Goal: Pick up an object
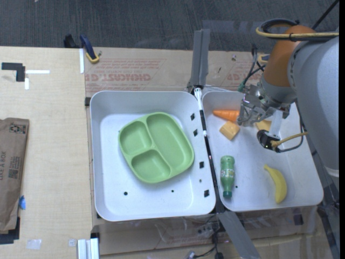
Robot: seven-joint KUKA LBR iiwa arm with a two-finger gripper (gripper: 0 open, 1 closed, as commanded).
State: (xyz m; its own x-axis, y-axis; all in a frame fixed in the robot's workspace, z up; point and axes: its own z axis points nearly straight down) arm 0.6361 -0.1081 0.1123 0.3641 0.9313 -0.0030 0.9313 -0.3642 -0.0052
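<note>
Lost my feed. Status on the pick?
Gripper low in right bin, beside carrot and cheese. Nothing seen held. Banana, bottle untouched.

Two shallow white bins are borne side by side on the bench (pixel 43 90): the left bin (pixel 105 161) toward its middle, the right bin (pixel 302 190) at its right end. A sheet of brown cardboard (pixel 140 72) is spread along the far edge under them. A brown paper bag (pixel 12 171) is laid at the left edge.
</note>
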